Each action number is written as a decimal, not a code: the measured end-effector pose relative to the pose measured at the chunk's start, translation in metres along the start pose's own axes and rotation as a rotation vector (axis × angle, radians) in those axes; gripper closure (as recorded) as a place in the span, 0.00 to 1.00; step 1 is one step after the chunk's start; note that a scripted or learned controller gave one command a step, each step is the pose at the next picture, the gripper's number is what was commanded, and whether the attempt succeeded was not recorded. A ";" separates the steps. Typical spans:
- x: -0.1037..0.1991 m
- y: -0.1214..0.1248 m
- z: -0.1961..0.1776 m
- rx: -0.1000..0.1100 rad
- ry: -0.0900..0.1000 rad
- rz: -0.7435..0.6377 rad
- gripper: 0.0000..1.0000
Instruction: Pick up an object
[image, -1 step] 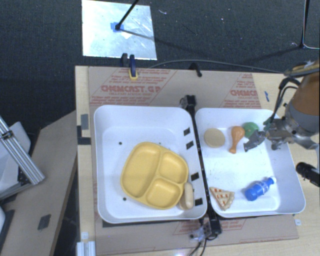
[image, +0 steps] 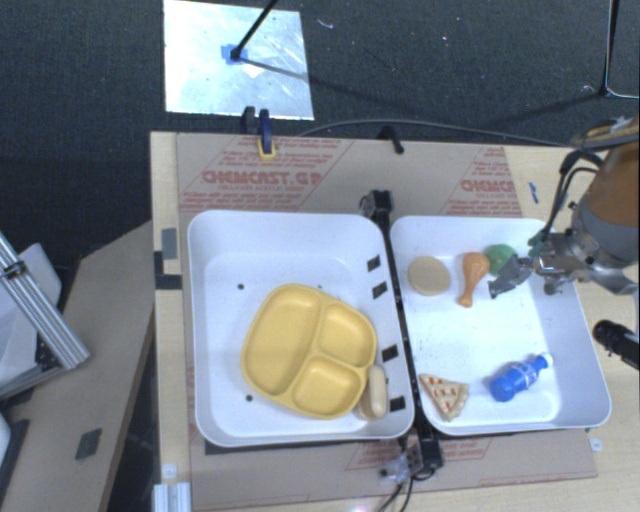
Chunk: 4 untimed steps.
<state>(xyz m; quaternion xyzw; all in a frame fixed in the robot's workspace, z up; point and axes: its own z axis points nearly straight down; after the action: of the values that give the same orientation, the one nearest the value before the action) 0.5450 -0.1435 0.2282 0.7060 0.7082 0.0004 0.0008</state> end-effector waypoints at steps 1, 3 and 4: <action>0.002 0.003 0.042 0.004 0.002 0.001 0.00; 0.005 0.005 0.126 0.004 0.002 0.002 0.00; 0.004 0.007 0.113 -0.002 -0.001 0.001 1.00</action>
<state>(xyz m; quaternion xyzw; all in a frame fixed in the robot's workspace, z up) 0.5517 -0.1398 0.1148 0.7063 0.7079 0.0009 0.0017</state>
